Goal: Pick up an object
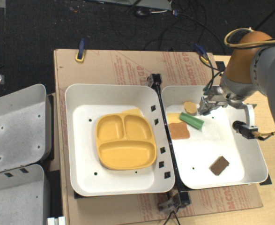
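Observation:
The right bin (249, 165) holds several small things. A green cylinder (191, 121) lies at its upper left, with a tan round piece (190, 108) just behind it. A brown-orange square (179, 131) and a yellow flat piece (174, 118) sit beside the divider. A dark brown block (219, 165) lies near the front. My gripper (205, 108) hangs low over the bin's back left. It is just right of the tan piece and above the green cylinder's right end. Nothing shows between its fingers.
The left bin (81, 172) carries a yellow divided plate (126, 141) in its middle. A black divider (163, 130) separates the two bins. Grey metal trays (15, 125) lie off the bench to the left. The arm (249, 60) comes in from the upper right.

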Controlling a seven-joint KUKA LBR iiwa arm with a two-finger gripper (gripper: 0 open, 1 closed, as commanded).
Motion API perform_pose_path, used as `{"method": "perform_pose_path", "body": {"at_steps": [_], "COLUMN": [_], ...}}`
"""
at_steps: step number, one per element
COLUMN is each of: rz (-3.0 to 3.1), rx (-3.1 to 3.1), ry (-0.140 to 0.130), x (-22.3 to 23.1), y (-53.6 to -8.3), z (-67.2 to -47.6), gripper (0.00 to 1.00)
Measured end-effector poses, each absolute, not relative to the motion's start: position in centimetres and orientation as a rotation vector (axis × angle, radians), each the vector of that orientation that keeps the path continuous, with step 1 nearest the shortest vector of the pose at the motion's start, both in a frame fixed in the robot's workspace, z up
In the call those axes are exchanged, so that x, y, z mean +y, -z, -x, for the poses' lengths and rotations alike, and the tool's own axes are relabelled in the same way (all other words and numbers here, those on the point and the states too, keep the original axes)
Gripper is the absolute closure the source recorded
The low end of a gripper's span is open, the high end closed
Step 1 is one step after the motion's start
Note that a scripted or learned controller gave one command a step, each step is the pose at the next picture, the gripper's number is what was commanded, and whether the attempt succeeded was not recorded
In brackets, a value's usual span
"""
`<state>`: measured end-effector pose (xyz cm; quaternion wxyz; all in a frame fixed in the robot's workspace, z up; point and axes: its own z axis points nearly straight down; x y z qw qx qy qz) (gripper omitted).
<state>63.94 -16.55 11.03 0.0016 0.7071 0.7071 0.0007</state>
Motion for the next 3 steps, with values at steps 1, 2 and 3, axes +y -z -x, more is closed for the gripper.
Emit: {"method": "perform_pose_path", "body": {"at_steps": [1, 2, 3], "rz": [-2.219, -2.217, -2.214], "rx": [2.215, 2.215, 2.219], "ry": [-0.005, -0.006, -0.006], "x": [-16.7, -17.1, -17.1], "y": [-16.8, -23.1, -27.9], "z": [-63.1, -62.8, -62.9], "gripper": [1.00, 1.00, 1.00]}}
